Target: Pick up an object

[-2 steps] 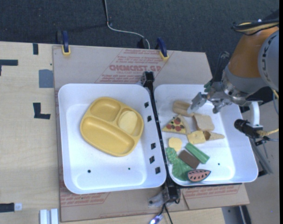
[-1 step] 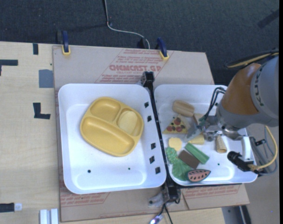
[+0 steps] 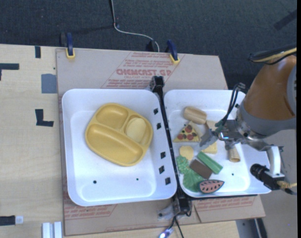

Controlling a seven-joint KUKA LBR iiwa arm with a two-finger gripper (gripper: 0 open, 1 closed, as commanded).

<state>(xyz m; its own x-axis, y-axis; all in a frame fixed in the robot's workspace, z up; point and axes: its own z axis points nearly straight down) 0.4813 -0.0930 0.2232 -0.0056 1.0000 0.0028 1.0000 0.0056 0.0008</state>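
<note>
Item: right shallow white plastic bin (image 3: 239,99), holding a loose heap of toy food, the stock for a pick of any one piece. Contents, by clock face about the bin's middle: tan cylindrical bread roll (image 3: 195,115) at eleven o'clock; flat pizza-slice toy with red dots (image 3: 188,132) at ten; pale yellow cheese-like pieces (image 3: 187,152) toward eight; green rectangular block (image 3: 210,162) and brown chocolate-coloured slab (image 3: 200,169) at six, lying across a green leaf-shaped piece (image 3: 189,181); red watermelon slice with green rind (image 3: 210,186) at the six o'clock rim; small tan cork-like cylinder (image 3: 233,155) at four. The pieces overlap, so a clean grip likely calls for an outlying one. Item: tool (image 3: 220,134) of the grey arm with the orange band (image 3: 269,95), set low over the bin's middle, just beside the pizza slice and cheese; whether its fingers are apart or together I cannot tell, and nothing is seen held. Item: left shallow white plastic bin (image 3: 71,148), carrying one yellow compartmented plastic tray (image 3: 119,134), lying flat and apart from the heap. Surface: both bins sit on a printed cardboard sheet (image 3: 140,71) clamped at twelve o'clock by two blue clips (image 3: 67,39), on a pale wooden tabletop (image 3: 21,148) marked with dark tape. Room: dark carpet (image 3: 190,14) beyond, a thin cable (image 3: 120,26) trailing across it.
</note>
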